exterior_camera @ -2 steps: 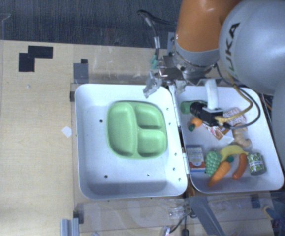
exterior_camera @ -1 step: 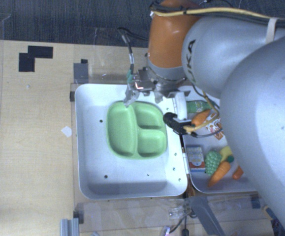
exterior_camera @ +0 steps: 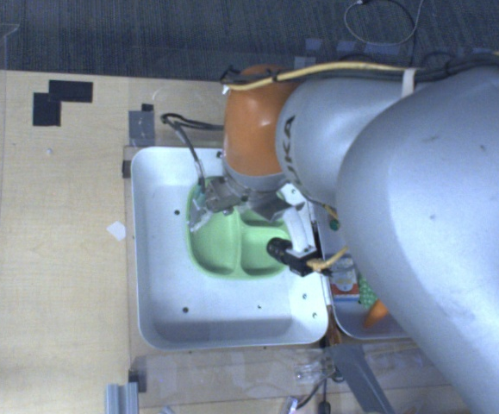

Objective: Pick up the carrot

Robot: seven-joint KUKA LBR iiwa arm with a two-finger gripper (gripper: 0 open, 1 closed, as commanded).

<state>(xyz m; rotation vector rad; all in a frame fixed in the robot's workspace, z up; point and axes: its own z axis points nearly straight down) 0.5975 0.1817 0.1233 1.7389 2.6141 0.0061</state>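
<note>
A small orange piece with a green bit beside it, likely the carrot (exterior_camera: 376, 313), peeks out in the right bin (exterior_camera: 352, 324) under the arm; most of it is hidden. My gripper (exterior_camera: 204, 203) hangs below the orange wrist band in the left bin (exterior_camera: 159, 257), over the upper left edge of a pale green divided dish (exterior_camera: 232, 248). The gripper is well left of the carrot, with the bin walls between them. Nothing can be made out in its grasp.
The big grey arm (exterior_camera: 421, 197) covers nearly the whole right bin. A small colourful item (exterior_camera: 346, 285) lies at that bin's left edge. Black cables (exterior_camera: 184, 136) loop above the left bin. Bare wooden bench (exterior_camera: 51, 231) lies to the left.
</note>
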